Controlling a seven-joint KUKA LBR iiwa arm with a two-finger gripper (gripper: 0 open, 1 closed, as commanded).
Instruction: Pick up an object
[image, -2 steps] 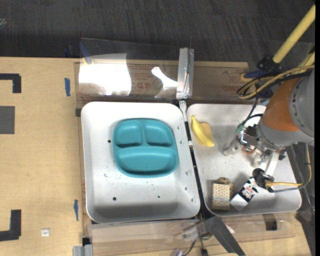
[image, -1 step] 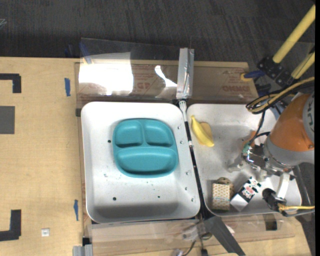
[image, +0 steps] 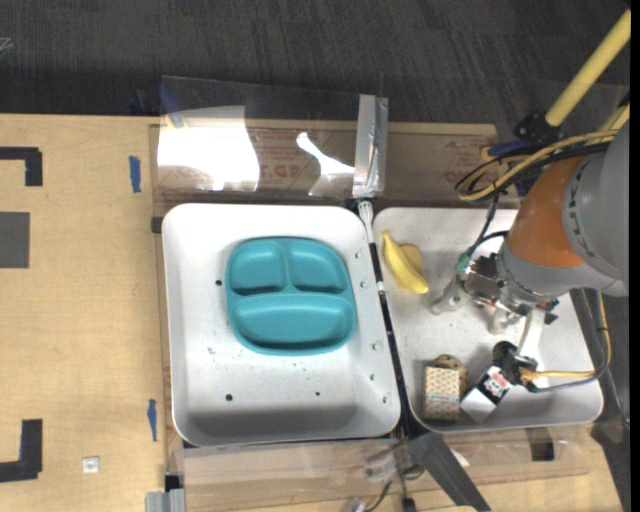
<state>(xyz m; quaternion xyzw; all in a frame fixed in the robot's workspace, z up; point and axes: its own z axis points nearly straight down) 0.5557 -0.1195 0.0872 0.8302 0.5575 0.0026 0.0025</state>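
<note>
Nearest, in the right bin (image: 590, 395), a woven tan block (image: 443, 389) sits beside a small black-and-white box (image: 490, 387). A curved yellow banana (image: 404, 265) lies far-left there. The jaws (image: 478, 298) hang low mid-bin; their spread cannot be told. A glossy teal divided tray (image: 291, 294) rests in the left bin (image: 190, 380).

glossy teal plastic tray (image: 291, 295), smooth white bins (image: 190, 330), matt yellow banana (image: 404, 265)

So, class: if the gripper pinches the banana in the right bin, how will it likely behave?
The banana is curved and smooth-skinned, so it may slip or swivel between two fingers. Lying on its side, it would probably pivot rather than roll if pushed. It looks small, so likely light. Whether it is soft fruit or a stiff toy can't be told.
</note>
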